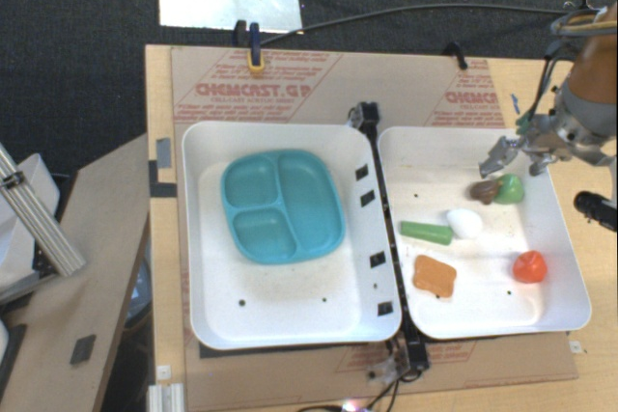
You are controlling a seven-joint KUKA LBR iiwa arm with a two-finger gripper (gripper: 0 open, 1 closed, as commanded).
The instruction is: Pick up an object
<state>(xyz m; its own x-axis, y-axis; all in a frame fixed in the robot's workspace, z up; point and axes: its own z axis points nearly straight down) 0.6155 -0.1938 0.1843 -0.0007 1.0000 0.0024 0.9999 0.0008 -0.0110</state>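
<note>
camera view showed our gripper (517, 159) above the right bin (560, 207); we couldn't tell its jaw state. the green ball (511, 189) beneath looked light and smooth; we judged gripping across its middle best.

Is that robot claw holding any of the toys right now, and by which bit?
Nothing is held. The gripper hovers open just above the brown piece and green ball in the right bin.

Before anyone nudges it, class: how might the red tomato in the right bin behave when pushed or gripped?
The tomato looks round, so a push would probably roll it across the bin. Its smooth, glossy skin might slip between fingers. It seems a small toy, likely light.
</note>
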